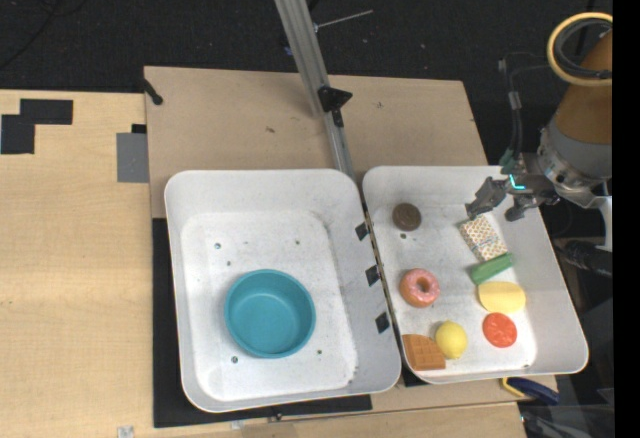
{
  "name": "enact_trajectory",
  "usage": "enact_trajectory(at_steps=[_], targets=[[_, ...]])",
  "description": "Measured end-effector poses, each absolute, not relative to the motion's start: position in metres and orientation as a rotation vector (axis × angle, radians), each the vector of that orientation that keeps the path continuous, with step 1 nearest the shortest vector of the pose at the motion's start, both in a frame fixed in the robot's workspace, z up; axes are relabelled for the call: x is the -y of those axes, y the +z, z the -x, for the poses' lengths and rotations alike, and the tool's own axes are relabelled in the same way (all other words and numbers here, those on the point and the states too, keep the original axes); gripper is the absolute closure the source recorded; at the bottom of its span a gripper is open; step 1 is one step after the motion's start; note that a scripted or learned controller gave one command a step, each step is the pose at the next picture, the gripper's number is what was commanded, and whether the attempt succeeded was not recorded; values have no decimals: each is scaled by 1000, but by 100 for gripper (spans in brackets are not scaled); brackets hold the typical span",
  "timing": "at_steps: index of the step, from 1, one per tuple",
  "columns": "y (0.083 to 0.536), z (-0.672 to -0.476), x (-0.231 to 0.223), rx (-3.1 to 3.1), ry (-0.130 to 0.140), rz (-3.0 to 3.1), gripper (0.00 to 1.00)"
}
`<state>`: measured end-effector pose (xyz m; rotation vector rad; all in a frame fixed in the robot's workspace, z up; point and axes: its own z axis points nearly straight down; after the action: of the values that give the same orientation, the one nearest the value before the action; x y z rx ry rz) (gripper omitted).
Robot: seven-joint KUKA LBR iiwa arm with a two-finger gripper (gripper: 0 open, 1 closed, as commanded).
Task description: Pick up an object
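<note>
Objects for picking lay in the right bin (565, 326): a patterned block (484, 237) near the far right side, its long axis slanting from upper left to lower right, with a green piece (491, 269) just below it, then a yellow lemon-like shape (501, 296), a red ball (499, 329), a small yellow ball (451, 339), a waffle piece (424, 352), a pink doughnut (419, 287) and a brown disc (406, 217). The claw (504, 200) hovered just above the block, fingers spread, holding nothing. Open floor remained in the bin's upper middle. The left bin (190, 226) held a teal bowl (269, 313).
</note>
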<state>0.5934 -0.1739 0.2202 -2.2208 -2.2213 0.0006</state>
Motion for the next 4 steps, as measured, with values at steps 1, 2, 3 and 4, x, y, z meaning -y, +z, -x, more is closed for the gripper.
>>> enact_trajectory(at_steps=[1, 2, 3, 4], targets=[[220, -593, 174, 2221, 1, 2221, 0], [160, -585, 173, 2219, 5, 2218, 0], [98, -584, 174, 2220, 2, 2220, 0], [93, -585, 174, 2224, -2, 2224, 0]])
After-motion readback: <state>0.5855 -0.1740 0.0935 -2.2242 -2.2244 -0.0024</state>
